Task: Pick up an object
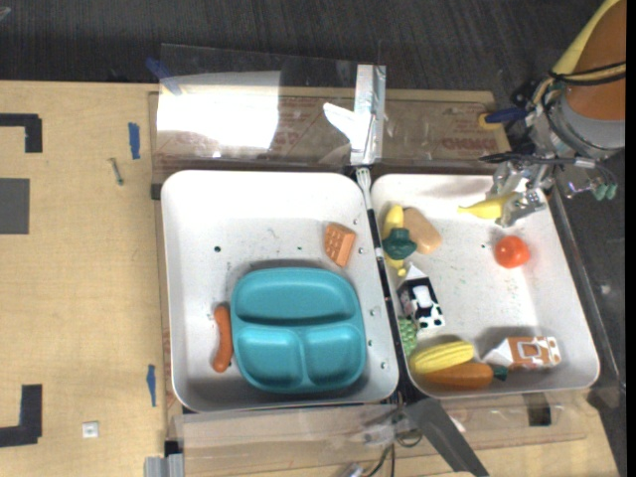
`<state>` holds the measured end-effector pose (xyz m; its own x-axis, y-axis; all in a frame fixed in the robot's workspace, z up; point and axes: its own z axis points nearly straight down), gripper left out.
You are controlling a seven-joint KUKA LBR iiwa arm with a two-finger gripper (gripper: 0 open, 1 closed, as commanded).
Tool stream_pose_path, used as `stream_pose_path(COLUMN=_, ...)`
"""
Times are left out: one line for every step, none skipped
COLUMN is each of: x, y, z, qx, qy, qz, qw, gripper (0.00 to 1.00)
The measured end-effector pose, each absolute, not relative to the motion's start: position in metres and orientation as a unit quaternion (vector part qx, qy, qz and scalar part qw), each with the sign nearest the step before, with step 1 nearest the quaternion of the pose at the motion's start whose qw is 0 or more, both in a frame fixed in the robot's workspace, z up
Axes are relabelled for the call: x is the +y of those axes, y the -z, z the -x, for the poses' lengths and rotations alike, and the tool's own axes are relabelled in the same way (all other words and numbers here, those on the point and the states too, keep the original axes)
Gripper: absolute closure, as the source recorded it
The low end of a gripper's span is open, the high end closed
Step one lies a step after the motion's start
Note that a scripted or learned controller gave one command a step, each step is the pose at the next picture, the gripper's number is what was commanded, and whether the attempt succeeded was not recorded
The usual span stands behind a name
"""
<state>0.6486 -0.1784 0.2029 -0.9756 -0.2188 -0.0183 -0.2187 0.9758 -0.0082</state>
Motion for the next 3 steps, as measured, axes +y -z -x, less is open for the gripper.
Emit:
stream_pose_path(x=-0.135, y=-0.241, z=-0.662, qx=0.999, qy=0.0003, qz=0.049, qw=0.007, gripper=1.00)
stream_pose_path(x=-0.180, y=-0.270, z=-0.669, qx=0.989, qy=0.0018, qz=0.149, qw=0.007, gripper=1.00)
stream_pose_path(x=-0.150, y=-0.260, z=-0.668, qx=0.985, qy=-0.0003, qz=0.174, qw=0.003, gripper=1.00)
